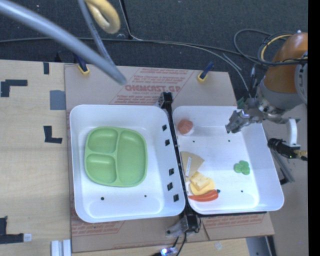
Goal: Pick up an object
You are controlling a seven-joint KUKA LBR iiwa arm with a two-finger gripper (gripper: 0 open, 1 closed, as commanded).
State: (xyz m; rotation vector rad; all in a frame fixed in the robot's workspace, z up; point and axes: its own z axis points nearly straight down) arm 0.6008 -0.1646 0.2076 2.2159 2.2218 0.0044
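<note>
Above the bench, at the right edge of the camera view, the grey arm with its orange band [291, 50] is cut off by the frame, so just the wrist and tool show. Its dark 2-finger gripper [234, 125] hangs tilted down and leftward over the upper right part of the shallow white right-hand bin [270, 175]; the tips are small and dark, and whether they are spread or pressed together cannot be told. Nothing is visible between them.

Along this bin's left wall lie a small round reddish-orange piece [185, 126] near the top, then a pale tan wedge [193, 162], a yellow lumpy piece [200, 182] partly overlapping it, and a long red pepper-shaped item [204, 196] touching the yellow piece's lower edge. What exactly the yellow piece is stays hard to make out. A small green leafy cluster [242, 167] sits alone toward the right wall, well apart from the others, with bare white floor across the bin's middle and lower right.

In the shallow white left-hand bin [80, 200] rests a light green plastic tray with 3 compartments [116, 156], with bare floor along the near edge. A blurred grey bar [60, 31] and a yellow loop [103, 14] cross the upper left, out of focus.
</note>
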